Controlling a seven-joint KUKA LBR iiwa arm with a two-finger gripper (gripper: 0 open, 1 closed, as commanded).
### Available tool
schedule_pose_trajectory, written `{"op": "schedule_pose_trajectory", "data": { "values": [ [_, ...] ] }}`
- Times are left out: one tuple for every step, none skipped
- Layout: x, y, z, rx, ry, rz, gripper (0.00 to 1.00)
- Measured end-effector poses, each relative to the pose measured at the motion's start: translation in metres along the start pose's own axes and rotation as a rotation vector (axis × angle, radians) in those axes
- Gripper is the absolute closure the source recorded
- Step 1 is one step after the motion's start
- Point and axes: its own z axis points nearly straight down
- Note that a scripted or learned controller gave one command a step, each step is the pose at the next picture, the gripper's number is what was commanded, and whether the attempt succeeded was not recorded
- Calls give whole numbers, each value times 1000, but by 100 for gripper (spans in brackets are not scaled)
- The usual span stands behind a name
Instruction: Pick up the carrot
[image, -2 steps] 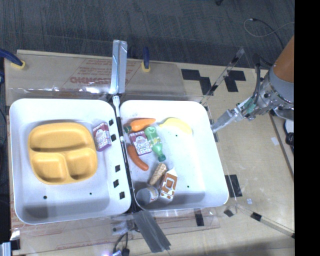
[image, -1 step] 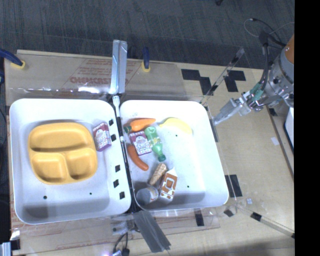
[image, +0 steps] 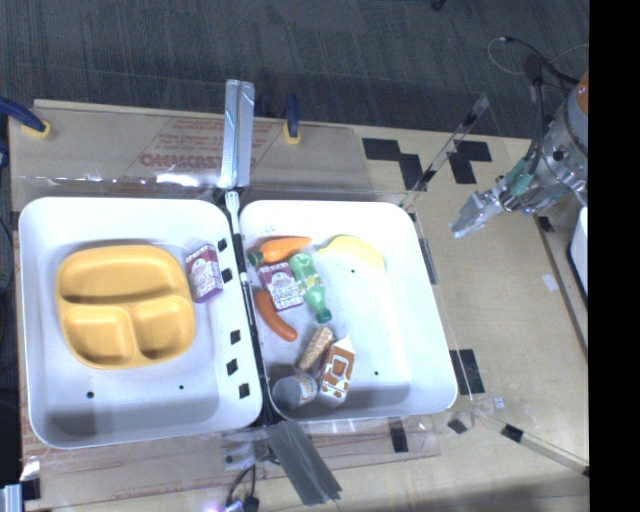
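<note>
The orange carrot (image: 283, 246) lies near the back left corner of the right bin (image: 400, 330), its green end pointing left, just above a red packet (image: 284, 288). My gripper (image: 470, 217) hangs outside the bins, to the right of the right bin's back right corner, well away from the carrot. It points down and to the left, with nothing visible between its fingers.
The right bin also holds a green bottle (image: 311, 285), a sausage (image: 275, 315), a yellow banana-like piece (image: 352, 248), a bread roll (image: 314, 347), an orange carton (image: 338, 369) and a grey cup (image: 289, 391). In the left bin (image: 60, 400) sit a yellow divided tray (image: 125, 303) and a red packet (image: 204, 272).
</note>
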Motion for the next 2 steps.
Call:
{"op": "schedule_pose_trajectory", "data": {
  "values": [
    [63, 15, 29, 3, 3, -90, 100],
    [135, 39, 48, 2, 3, -98, 100]
  ]
}}
